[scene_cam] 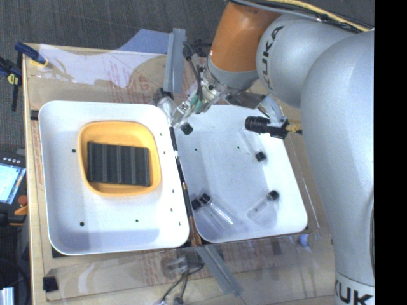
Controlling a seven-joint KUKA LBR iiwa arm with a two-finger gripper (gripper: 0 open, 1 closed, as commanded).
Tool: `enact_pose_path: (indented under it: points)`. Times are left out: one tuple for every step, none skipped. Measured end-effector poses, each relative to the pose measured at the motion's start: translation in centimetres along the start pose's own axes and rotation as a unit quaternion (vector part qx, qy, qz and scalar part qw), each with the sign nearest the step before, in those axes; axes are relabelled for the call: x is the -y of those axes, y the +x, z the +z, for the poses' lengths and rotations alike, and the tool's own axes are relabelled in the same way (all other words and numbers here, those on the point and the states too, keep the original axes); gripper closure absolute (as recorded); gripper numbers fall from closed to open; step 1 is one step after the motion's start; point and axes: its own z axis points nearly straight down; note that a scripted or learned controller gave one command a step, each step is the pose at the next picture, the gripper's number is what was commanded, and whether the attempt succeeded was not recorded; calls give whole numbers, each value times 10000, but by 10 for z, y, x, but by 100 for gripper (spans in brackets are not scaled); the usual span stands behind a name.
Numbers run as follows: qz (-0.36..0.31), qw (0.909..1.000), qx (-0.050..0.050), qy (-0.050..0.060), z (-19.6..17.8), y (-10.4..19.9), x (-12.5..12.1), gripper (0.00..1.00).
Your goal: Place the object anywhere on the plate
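From my seat I see the end effector down at the top-left corner of the right shallow white bin, close against the ridge where the two bins meet, and I cannot tell whether it is clenched or released, or whether it has anything. A small clear plastic vial with a black cap lies near the lower left of that bin, a second clear capped vial lies toward the lower right, and a small black piece sits near the middle. I judge one of these is the object to be moved, and all of them are well apart from the end effector. The plate, a yellow rounded tray with a dark ribbed insert, sits in the left white bin. My worries: working this tight to the bin wall, the tool could catch the rim and shove a bin across the worktop; a clear, round vial is likely to roll or slip on closing; and a carry over the ridge could drop it short of the yellow tray.
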Motion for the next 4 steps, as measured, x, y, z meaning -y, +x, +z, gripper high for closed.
enact_pose_path:
  points:
    - [-1461, 9893, 1, 2, -8, 18, -6, 100]
    - [-1458, 9893, 3, 2, -8, 17, -6, 0]
    - [-1458, 9893, 3, 2, -8, 17, -6, 0]
    - [-1458, 9893, 3, 2, -8, 17, -6, 0]
